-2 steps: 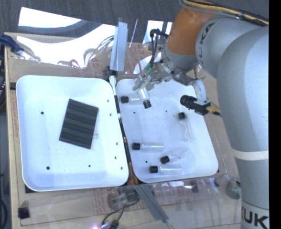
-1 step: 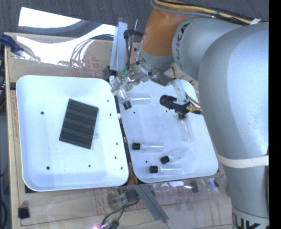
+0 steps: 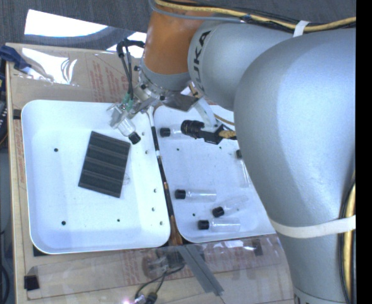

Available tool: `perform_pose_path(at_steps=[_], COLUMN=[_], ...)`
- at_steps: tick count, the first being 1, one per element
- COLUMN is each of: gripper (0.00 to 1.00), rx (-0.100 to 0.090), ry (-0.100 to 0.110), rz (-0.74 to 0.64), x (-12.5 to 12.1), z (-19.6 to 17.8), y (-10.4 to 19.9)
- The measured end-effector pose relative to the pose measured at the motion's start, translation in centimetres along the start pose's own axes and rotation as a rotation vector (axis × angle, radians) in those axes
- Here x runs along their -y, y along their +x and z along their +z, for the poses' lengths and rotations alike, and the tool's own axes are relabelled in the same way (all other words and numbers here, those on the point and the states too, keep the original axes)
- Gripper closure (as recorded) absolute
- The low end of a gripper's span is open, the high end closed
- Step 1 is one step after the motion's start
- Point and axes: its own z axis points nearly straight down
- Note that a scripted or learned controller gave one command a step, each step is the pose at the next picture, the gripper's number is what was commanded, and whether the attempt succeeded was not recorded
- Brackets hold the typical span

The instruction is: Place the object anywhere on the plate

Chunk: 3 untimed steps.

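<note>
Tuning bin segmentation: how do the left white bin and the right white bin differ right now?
The left white bin carries one dark ribbed rectangular plate, lying flat and slightly tilted; the right white bin carries several small clear vials with black caps, scattered on their sides. The arm hides much of the right bin's far side, while the left bin is mostly in view, with the pincer over its upper right corner. Both are shallow, white and rounded at the corners.

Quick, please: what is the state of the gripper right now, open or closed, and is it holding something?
Gripper: over the left bin, above the dark ridged plate; a small clear black-capped vial appears held between its fingers.
</note>
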Motion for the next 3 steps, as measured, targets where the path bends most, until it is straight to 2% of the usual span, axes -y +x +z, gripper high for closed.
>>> perform_pose_path(at_steps=[1, 2, 3], gripper=[1.00, 0.00, 0.00], rx=[0.002, 0.003, 0.001], ry=[-0.003, -0.003, 0.001], rz=[-0.246, -0.246, -0.073], x=[-3.3, -3.3, -2.9], z=[-2.7, -2.7, -4.4], y=[5.0, 5.0, 12.8])
